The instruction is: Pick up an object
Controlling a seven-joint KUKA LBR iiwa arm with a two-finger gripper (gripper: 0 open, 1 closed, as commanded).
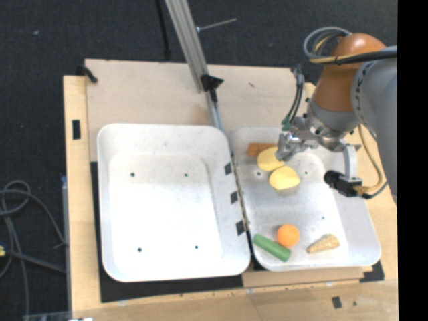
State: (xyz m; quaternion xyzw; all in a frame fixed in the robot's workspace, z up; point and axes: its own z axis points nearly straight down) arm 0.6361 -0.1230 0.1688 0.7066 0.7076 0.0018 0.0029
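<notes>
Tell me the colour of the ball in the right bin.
Orange ball, clearest in the camera view.

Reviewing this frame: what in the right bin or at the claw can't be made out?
- Claw: too small and blurred in the camera view to tell whether it grips anything.
- Orange-brown item: partly covered by the pale yellow piece, so its shape is unclear.
- Tan wedge: too small to identify.

Two white bins (167, 199); six small items (288, 235).
</notes>
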